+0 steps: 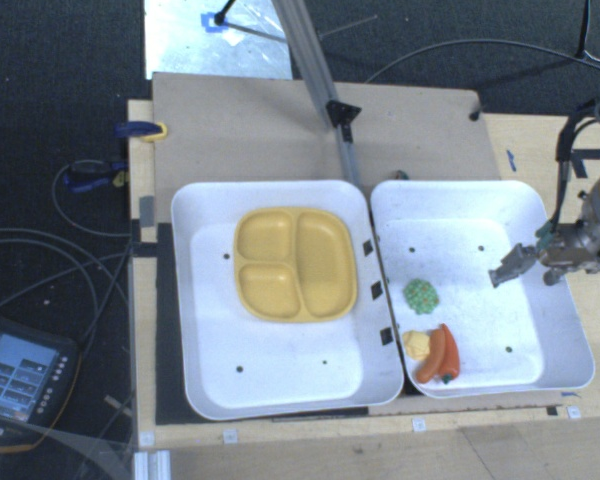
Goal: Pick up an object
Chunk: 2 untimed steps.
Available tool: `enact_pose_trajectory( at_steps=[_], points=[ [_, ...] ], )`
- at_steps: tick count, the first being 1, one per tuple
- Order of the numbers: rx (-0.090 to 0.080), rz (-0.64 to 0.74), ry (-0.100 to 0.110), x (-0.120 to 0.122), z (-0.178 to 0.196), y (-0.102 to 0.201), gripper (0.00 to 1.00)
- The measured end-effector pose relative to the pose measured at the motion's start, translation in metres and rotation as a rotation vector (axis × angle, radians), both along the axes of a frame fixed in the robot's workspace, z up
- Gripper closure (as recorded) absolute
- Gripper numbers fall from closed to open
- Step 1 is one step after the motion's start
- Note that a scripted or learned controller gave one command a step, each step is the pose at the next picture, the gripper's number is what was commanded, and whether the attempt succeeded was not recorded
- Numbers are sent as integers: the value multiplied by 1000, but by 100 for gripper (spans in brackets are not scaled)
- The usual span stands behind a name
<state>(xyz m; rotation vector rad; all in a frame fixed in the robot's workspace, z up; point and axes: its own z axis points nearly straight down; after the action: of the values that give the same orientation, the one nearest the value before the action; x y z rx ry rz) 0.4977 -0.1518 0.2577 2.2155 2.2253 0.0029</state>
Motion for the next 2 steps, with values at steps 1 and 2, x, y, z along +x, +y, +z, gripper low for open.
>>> enact_pose_trajectory(
  at_steps=[1,2],
  points=[
    [0,-2,-1,0,0,0,0],
    [0,-4,4,-3,-43,5,0]
  ],
)
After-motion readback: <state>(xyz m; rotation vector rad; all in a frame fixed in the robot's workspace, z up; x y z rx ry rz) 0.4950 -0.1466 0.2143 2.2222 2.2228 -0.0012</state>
